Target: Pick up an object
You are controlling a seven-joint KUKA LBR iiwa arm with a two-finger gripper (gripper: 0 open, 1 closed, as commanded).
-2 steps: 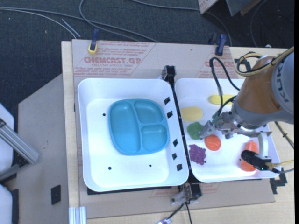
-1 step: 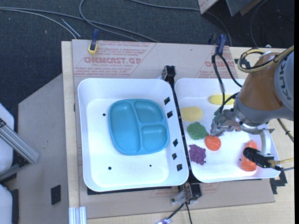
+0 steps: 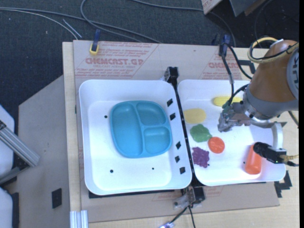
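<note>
The robot's grey metal tool (image 3: 227, 122) hung over the right white plastic bin (image 3: 237, 172), near the middle of it, at the end of the big grey and orange arm (image 3: 273, 87) that came in from the right side. I could not tell how the tool's grabbing parts stood, because they were small and dark from up here, and I saw nothing held in it. The closest toy looked like the small round red-orange ball (image 3: 216, 145). It lay just below the tool and a little to the left, toward the front edge of the bin. It was round, so it had no long side to line up with. The bumpy green toy (image 3: 200, 133) sat just to the left of the ball, close to the wall between the two bins. The soft yellow lump (image 3: 195, 115) lay above the green one, left of the tool. A purple bunch of toy grapes (image 3: 200, 156) lay near the front left corner of that bin. A long yellow toy (image 3: 221, 101) showed above the tool, toward the back edge, partly behind a cable. An orange block-shaped toy (image 3: 253, 161) stood near the front right corner, well away from the tool. I think a short move down and toward the front would bring the tool over the red-orange ball. The left white bin (image 3: 92, 151) held a blue plastic tray with three sections (image 3: 141, 128).
</note>
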